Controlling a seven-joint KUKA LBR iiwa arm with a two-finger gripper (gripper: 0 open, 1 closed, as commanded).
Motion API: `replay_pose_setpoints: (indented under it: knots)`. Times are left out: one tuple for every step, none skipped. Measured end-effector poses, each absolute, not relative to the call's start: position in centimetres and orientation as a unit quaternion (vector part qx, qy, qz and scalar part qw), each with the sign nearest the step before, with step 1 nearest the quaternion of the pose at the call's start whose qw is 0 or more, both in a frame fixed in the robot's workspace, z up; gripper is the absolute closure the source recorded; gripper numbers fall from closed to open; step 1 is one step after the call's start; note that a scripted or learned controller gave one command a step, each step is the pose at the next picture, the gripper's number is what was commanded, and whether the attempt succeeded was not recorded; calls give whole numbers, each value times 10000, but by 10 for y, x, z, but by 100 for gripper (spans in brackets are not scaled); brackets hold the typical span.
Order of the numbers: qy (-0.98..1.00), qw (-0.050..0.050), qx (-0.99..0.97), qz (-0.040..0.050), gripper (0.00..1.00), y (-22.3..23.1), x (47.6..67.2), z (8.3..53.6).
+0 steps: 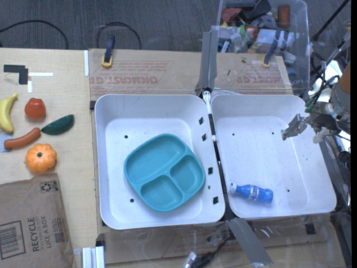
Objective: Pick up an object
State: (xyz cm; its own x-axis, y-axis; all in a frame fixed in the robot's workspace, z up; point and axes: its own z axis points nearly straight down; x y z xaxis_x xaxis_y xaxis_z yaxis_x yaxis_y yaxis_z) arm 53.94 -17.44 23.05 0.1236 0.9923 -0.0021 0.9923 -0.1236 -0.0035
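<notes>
A small blue bottle (254, 192) with a white cap lies on its side near the front of the right bin (262, 149). A teal divided plate (164, 171) rests in the left bin (111, 149). My gripper (304, 128) hangs over the right bin's far right side, above and to the right of the bottle. Its fingers stand apart with nothing between them.
Toy food lies on the wooden board at left: a banana (7, 112), a tomato (35, 109), a sausage (22, 139), a green piece (58, 124) and a pumpkin (40, 157). A clear box of clutter (262, 21) stands behind the right bin. Cardboard (30, 222) lies front left.
</notes>
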Motion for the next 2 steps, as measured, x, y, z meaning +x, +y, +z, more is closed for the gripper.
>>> replay_pose_setpoints:
  knots:
    - [-6757, 10, -7372, 21, 0, -30, 512, 190]
    - [-6797, 12, -7335, 10, 0, -105, 477, 90]
